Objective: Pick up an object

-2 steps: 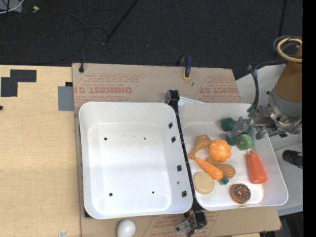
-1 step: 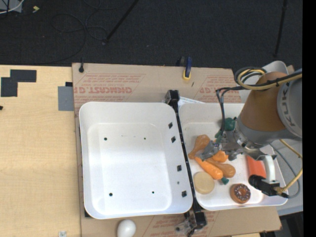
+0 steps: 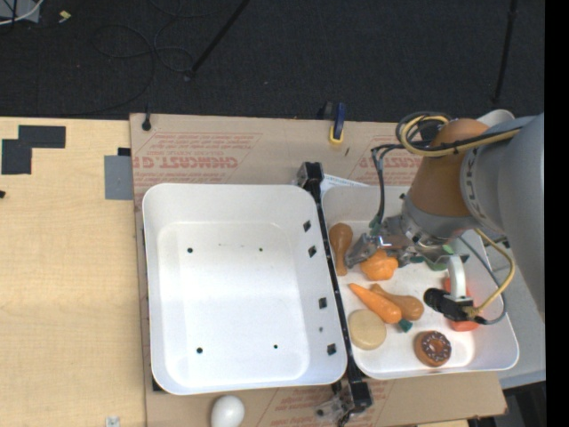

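Down in the right bin, the pincer sat low over a small orange piece (whether its fingers gripped it, I could not tell). Just beside it lay a carrot, a tan pear-like piece, a pale round bun and a chocolate doughnut. On the worktop, near the left bin, a white ball rested.
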`<act>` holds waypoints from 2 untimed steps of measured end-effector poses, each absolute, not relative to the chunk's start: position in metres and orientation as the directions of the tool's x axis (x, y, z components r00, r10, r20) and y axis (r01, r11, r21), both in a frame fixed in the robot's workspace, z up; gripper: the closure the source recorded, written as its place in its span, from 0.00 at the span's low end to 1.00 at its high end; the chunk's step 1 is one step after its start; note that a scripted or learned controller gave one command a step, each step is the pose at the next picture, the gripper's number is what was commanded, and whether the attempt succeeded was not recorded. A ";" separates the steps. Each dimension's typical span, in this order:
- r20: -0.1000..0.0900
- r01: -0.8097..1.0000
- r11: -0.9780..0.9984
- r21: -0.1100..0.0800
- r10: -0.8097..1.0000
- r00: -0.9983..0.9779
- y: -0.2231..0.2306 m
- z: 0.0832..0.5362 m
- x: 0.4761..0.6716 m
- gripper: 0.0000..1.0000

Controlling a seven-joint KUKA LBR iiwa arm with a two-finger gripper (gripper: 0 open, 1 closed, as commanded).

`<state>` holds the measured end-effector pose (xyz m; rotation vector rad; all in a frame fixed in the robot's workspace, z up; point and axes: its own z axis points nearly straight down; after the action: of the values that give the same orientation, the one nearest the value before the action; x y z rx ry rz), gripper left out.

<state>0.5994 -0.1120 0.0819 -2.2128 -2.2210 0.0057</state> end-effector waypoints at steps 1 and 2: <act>0.002 1.000 -0.001 -0.005 1.000 0.001 -0.132 0.086 0.569 0.00; 0.003 1.000 -0.004 -0.007 1.000 0.004 -0.133 0.094 0.570 1.00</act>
<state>0.5698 -0.1332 0.0935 -2.2204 -2.2123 0.0052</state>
